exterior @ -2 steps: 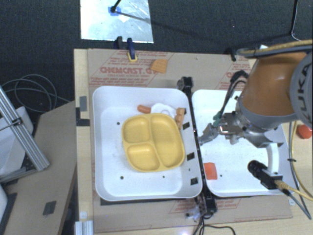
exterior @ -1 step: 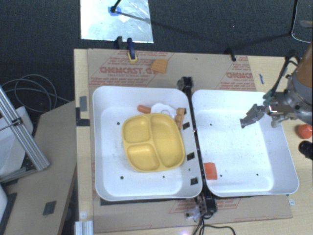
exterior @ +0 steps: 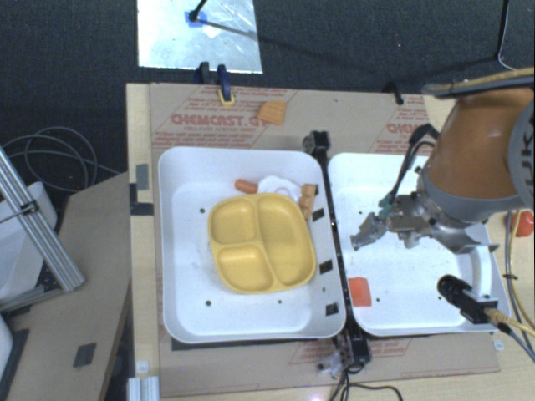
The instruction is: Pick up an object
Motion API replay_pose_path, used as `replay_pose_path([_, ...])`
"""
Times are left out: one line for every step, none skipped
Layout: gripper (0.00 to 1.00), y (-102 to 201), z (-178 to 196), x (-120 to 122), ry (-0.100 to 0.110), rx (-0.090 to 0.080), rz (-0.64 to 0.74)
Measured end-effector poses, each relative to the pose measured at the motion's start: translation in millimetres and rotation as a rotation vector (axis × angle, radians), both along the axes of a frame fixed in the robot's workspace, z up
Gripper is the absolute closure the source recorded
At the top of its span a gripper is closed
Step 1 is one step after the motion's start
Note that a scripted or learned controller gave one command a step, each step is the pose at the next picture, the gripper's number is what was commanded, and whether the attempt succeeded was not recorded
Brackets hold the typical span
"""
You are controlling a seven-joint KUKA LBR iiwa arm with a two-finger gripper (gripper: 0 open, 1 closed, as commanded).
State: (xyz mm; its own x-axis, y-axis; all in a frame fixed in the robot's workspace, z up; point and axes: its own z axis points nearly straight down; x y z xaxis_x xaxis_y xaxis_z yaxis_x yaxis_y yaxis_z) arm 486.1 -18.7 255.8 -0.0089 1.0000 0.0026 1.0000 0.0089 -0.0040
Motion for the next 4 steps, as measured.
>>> replay_pose_path([0.00,-95.8,82.9,0.9,-0.015,-0.008,-0.016])
replay_pose_path([0.00,-52.5,-18.0,-0.1,0.002,0.000,-0.002])
replay_pose_path([0.00,-135.4,71.2,0.9,-0.014,-0.008,-0.014])
replay_pose_path([0.00,-48.3,-45.8,0.3,0.002,0.001,0.001])
